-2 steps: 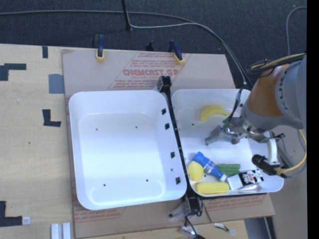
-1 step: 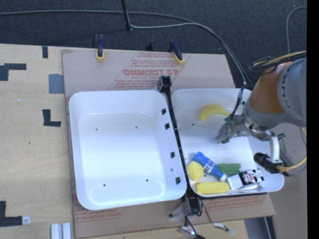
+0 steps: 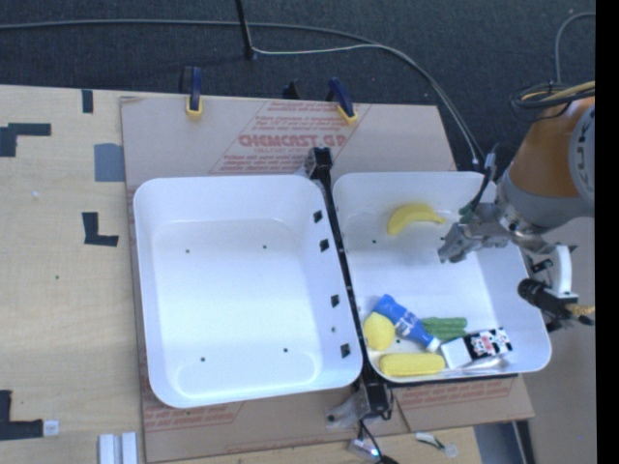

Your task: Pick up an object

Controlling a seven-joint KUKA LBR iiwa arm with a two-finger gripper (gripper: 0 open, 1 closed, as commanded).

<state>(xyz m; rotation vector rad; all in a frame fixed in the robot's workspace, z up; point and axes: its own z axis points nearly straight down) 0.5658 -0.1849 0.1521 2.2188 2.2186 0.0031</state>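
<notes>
A yellow banana (image 3: pixel 414 217) lies near the back of the right bin (image 3: pixel 503 288). My gripper (image 3: pixel 456 246) hangs just right of and slightly in front of the banana, over the bin floor, apart from it. At the bin's front lie a yellow lemon-like fruit (image 3: pixel 379 333), a blue bottle (image 3: pixel 406 321), a green vegetable (image 3: pixel 446 326), a yellow corn cob (image 3: pixel 411 363) and a white box with black marks (image 3: pixel 477 346). Nothing shows in the gripper's grasp.
The left bin (image 3: pixel 155 220) stands beside the right one, split from it by a black-clipped divider (image 3: pixel 334 259). Both rest on a cardboard sheet (image 3: pixel 280 138) held by blue and yellow clamps. A black cable (image 3: pixel 406 61) runs across the dark floor behind.
</notes>
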